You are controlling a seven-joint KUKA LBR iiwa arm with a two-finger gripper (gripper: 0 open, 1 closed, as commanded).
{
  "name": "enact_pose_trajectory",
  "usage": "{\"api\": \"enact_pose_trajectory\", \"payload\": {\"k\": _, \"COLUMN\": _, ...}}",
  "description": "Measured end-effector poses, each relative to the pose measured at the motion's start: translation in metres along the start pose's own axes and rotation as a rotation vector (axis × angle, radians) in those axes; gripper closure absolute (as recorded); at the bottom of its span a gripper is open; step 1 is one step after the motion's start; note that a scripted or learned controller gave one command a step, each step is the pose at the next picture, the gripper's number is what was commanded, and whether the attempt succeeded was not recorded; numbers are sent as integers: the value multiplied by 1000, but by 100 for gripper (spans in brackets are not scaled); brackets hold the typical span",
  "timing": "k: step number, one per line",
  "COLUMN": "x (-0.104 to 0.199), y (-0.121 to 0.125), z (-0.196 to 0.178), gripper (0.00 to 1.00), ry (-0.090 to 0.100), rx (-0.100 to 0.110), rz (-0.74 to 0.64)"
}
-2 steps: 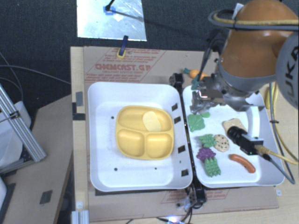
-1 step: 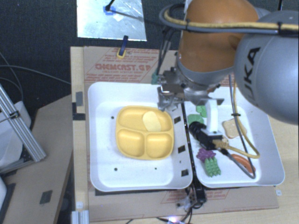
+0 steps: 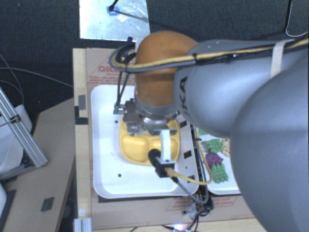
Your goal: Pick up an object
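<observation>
Jaws hidden beneath the wrist (image 3: 150,114), over a yellow object (image 3: 135,146).

Two bins sit side by side on a board (image 3: 96,71) atop the bench. Left bin (image 3: 104,129) lies toward view's left-centre, right bin (image 3: 227,190) just beside it to the right, mostly hidden under the arm (image 3: 241,95), which comes in from the right & covers the upper right of the view. Wrist hangs over the left bin's middle. A moulded object (image 3: 135,146) lies in the left bin, directly under the wrist & partly covered by it. Small toys (image 3: 217,166) lie in the right bin nr its left wall. A sheet (image 3: 113,11) lies behind the board. A frame (image 3: 19,134) stands at far left, w/ a low table (image 3: 50,168) between it & the board.
</observation>
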State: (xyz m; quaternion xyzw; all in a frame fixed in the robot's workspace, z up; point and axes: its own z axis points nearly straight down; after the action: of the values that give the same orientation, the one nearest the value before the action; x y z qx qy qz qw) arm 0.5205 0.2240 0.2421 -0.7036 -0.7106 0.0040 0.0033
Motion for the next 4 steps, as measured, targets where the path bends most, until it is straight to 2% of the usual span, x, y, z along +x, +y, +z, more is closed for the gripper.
{"api": "enact_pose_trajectory", "payload": {"k": 1, "x": -14, "y": 85, "z": 3, "gripper": 100, "ry": 1, "rx": -16, "rz": 11}}
{"api": "enact_pose_trajectory", "payload": {"k": 2, "x": 12, "y": 58, "z": -71, "gripper": 100, "ry": 6, "rx": -18, "rz": 2}}
{"api": "enact_pose_trajectory", "payload": {"k": 3, "x": -16, "y": -37, "z": -89, "gripper": 100, "ry": 3, "rx": -11, "rz": 5}}
{"api": "enact_pose_trajectory", "payload": {"k": 4, "x": -37, "y": 55, "z": -203, "gripper": 100, "ry": 4, "rx": -29, "rz": 12}}
